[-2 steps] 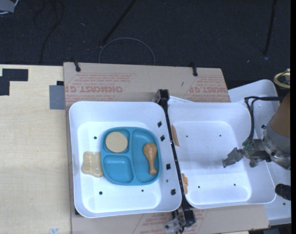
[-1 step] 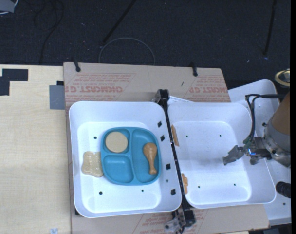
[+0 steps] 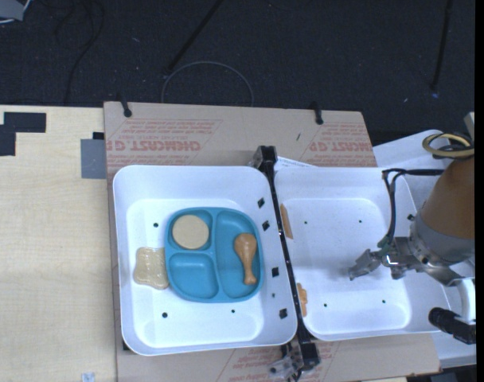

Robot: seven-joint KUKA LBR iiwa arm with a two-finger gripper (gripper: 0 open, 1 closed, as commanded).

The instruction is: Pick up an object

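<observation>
End effector point(image 3: 361, 267) low over right bin point(image 3: 345, 325), grip state unclear; candidate objects sit in left bin point(image 3: 138, 325): blue tray point(image 3: 196, 281) with drumstick point(image 3: 247, 256), round cookie point(image 3: 189, 231), cracker point(image 3: 150, 267) beside.

Bench point(image 3: 43, 245): cardboard sheet point(image 3: 226, 138), prob. under 2 bins point(image 3: 138, 189).

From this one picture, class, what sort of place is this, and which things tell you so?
Probably a robot lab test bench: two white bins on cardboard, toy food on a blue tray, a robot arm reaching in, cables on the dark floor.
</observation>
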